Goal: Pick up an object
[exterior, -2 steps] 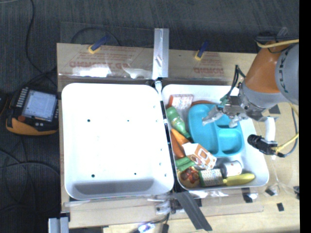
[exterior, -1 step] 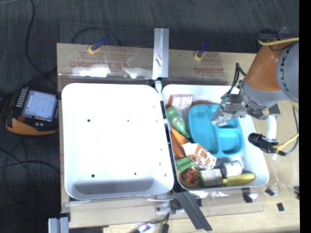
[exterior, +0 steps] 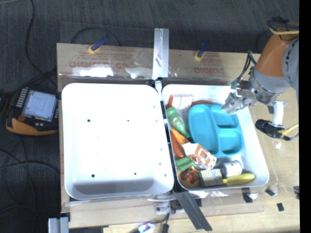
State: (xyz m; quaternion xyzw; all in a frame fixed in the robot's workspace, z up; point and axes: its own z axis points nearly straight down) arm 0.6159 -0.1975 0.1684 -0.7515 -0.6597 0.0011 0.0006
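The right bin (exterior: 257,149) holds a heap of objects. A large blue divided tray (exterior: 215,129) lies in its middle. A green bottle (exterior: 176,120) and an orange carrot-like piece (exterior: 178,142) lie along the bin's left wall. A white and orange box (exterior: 200,155) sits below them, with a yellow banana-like piece (exterior: 239,179) and a dark red item (exterior: 189,176) at the front. A red and white packet (exterior: 181,101) lies at the back. My gripper (exterior: 232,104) hangs over the bin's back right corner, just above the blue tray's upper right edge. Nothing shows between its fingers.
The left bin (exterior: 114,140) stands beside the right one, with a metal divider post (exterior: 161,52) at the back between them. A handheld device (exterior: 34,110) lies on the floor at far left. Clear plastic sheeting (exterior: 112,62) covers the bench's back.
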